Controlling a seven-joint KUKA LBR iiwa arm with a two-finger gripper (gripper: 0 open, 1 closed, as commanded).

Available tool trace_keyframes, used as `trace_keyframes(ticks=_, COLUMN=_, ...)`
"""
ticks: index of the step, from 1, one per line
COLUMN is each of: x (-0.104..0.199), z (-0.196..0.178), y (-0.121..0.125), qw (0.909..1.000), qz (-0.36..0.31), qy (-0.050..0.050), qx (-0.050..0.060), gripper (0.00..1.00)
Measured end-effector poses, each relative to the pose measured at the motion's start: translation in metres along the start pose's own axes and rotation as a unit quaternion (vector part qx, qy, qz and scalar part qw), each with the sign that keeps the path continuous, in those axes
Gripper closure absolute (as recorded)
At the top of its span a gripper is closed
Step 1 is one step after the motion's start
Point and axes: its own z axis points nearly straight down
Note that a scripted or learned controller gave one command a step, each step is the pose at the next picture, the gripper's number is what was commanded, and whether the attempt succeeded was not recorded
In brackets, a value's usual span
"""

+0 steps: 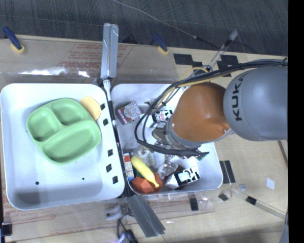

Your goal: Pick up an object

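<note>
— Fingers spread or pressed together?
— Cannot tell. The orange wrist (200,113) of the grey arm (256,103) hangs over the right bin (214,178) and covers them; nothing can be seen pinched.
— What lies nearest the front?
— At the right bin's front edge sits an orange-red lump (144,185). A banana (144,170) lies at a slant just behind it and touches it. A black-and-white item (187,176) sits right of these, below the wrist. A narrow packet (127,166) lies along the bin's left wall beside the banana.
— So the things to pick up are all in that bin?
— Most of them, yes, crowded in its front half under and beside the wrist. Farther back, near the left wall, a small maroon-and-white box (127,112) rests apart from the banana. Black cables (144,123) loop between it and the wrist.
— And the left bin (10,135)?
— It carries a green divided plate (66,130), and a yellow piece (91,107) leans against the plate's back right rim.
— Beyond the bins?
— A metal bar (110,49) stands where the two bins meet at the back. Two blue clamps (14,39) grip the far edge of the worktop (253,186).
</note>
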Motion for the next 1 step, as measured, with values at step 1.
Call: trace_keyframes(ticks=1, x=-0.0278, z=0.0031, y=-0.0306, qw=0.9958, qz=-0.091, qy=0.000, qx=-0.009, gripper=0.00)
